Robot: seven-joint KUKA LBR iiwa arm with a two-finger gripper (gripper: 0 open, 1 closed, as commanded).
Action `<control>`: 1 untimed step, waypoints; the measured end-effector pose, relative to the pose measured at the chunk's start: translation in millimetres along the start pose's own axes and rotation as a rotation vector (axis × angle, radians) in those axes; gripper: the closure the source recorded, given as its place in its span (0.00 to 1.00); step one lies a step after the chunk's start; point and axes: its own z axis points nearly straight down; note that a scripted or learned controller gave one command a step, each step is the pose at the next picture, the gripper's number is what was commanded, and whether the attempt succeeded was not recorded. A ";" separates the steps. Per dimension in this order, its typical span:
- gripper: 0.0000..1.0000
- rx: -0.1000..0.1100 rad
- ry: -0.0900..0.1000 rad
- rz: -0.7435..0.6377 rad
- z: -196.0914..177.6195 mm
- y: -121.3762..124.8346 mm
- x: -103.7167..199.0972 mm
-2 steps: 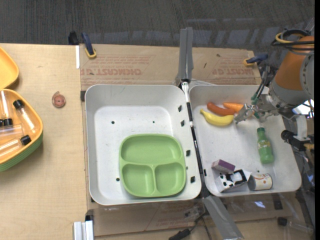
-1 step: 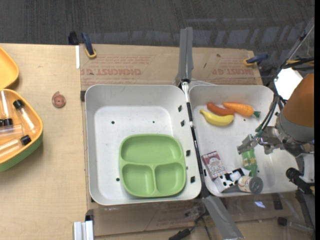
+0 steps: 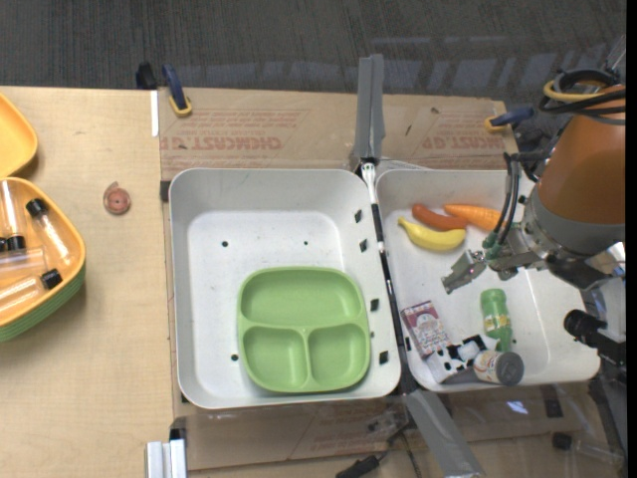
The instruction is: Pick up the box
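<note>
Where closest to the camera, in the right bin (image 3: 553,343): grey-capped bottle (image 3: 497,367) on its side, touching a black-and-white item (image 3: 460,354). Just beyond, lying flat near the bin's left wall: box (image 3: 425,327), pink-and-white. Beside it to the right, apart: green bottle (image 3: 495,314). Above the bin floor, between green bottle and banana (image 3: 433,235): gripper (image 3: 466,269), nothing seen in its grasp; whether released or clenched, cannot tell. Farthest in: orange carrot (image 3: 475,213). In the left bin (image 3: 181,267): green divided plate (image 3: 304,329). At left on the table (image 3: 100,366): yellow tray (image 3: 58,229) with vials.
</note>
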 end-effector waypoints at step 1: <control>0.00 0.002 0.000 -0.070 37.5 -2.2 56.3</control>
